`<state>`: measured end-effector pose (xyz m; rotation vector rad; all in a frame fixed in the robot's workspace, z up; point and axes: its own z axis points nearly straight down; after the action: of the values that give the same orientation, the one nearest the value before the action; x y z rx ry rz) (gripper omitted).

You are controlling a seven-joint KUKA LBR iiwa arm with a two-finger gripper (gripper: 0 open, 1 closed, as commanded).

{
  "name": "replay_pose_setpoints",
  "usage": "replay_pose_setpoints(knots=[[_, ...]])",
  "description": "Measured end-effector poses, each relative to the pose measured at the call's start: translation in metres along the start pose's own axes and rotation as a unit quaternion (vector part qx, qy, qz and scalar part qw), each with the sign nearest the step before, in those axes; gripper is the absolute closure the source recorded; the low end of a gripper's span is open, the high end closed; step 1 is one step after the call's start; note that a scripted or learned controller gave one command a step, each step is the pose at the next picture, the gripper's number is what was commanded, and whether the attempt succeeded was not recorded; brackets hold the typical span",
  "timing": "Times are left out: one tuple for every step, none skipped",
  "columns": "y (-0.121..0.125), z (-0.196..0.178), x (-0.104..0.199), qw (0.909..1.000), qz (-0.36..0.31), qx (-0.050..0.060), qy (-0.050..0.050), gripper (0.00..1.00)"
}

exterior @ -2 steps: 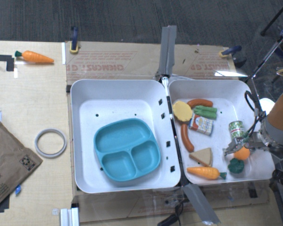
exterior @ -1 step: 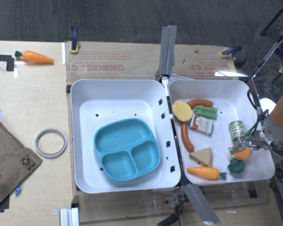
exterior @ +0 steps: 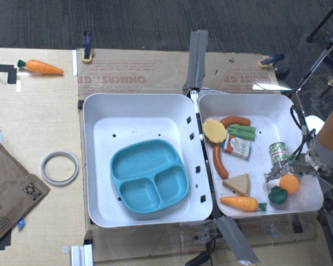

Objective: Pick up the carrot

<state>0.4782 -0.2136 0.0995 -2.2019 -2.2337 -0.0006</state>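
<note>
The pincer is seen spread open with nothing held; the carrot lies below-left of it, apart.

You are looking at a robotics lab or test cell, not a kitchen: two shallow white bins sit side by side on cardboard sheets held by clamps to a pale wooden table, above dark office carpet. The food is plastic play food, such as a toy carrot and a small can, beside a blue divided plate. A tape roll and loose cables complete your makeshift rig.
</note>
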Motion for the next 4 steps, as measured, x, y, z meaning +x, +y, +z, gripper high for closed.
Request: replay_pose_setpoints(knots=[[0.0,-0.009,-0.001,1.0,0.001,0.0,-0.001,1.0],[-0.001,0.009,0.002,0.9873,-0.159,0.0,-0.001,1.0],[0.0,0.008,0.002,0.9613,-0.276,-0.001,-0.002,1.0],[0.001,0.009,0.085,0.9627,-0.271,-0.001,-0.002,1.0]])
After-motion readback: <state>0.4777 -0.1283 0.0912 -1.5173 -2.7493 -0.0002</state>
